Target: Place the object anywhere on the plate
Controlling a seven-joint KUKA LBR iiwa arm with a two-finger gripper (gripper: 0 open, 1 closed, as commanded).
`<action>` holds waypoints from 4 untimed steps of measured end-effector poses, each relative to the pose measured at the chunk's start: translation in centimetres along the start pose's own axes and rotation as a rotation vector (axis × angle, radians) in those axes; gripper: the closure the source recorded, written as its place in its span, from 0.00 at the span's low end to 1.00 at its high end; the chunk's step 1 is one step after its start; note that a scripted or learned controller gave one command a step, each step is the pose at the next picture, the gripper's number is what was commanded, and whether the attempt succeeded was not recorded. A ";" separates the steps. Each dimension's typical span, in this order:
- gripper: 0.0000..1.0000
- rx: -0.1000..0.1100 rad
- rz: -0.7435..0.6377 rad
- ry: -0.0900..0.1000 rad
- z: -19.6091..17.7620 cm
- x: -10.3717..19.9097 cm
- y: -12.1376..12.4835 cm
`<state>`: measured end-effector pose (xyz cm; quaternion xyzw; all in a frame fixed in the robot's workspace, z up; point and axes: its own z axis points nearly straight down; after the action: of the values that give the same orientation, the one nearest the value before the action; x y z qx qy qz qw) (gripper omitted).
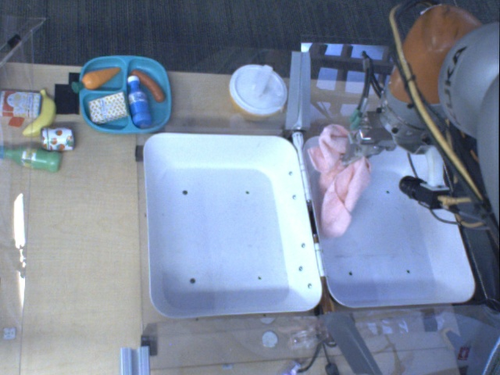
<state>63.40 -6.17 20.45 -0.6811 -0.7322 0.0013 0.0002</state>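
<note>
Below, wooden bench [78, 272], two white bins [226, 217]

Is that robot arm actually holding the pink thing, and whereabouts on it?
It looks so, though not certainly. The tool sits at the upper end of the pink cloth, which trails down limp from there into the right bin.

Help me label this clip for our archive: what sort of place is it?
Probably a robot lab test bench, not a home: two white bins side by side, a grey arm's gripper at a pink cloth, and toy food on a blue tray.
</note>
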 end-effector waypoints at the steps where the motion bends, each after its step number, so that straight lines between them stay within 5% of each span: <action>1: 1.00 -0.003 -0.010 0.000 -1.9 0.2 0.1; 4: 1.00 -0.004 -1.225 0.000 -1.9 16.0 -4.4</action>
<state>57.86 9.51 22.38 -0.1361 -0.9907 -0.0007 -0.0004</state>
